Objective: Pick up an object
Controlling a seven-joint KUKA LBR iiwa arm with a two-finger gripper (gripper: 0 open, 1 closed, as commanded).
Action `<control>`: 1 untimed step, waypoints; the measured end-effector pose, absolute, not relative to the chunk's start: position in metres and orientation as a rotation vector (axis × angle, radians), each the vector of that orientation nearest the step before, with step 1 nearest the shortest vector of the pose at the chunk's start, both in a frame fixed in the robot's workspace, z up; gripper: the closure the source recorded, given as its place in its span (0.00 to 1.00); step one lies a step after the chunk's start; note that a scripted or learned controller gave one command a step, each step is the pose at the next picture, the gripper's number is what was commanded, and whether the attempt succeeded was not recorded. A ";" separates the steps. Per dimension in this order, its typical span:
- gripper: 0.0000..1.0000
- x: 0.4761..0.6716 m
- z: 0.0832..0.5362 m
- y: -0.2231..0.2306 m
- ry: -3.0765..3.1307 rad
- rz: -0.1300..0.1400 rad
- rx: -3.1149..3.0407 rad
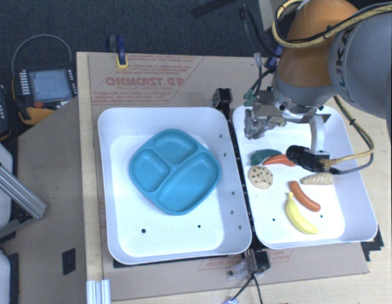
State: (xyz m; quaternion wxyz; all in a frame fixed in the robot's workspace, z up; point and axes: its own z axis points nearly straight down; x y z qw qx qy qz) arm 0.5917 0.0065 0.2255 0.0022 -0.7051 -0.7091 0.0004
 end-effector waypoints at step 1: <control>1.00 0.571 0.217 0.063 -2.225 0.002 -2.212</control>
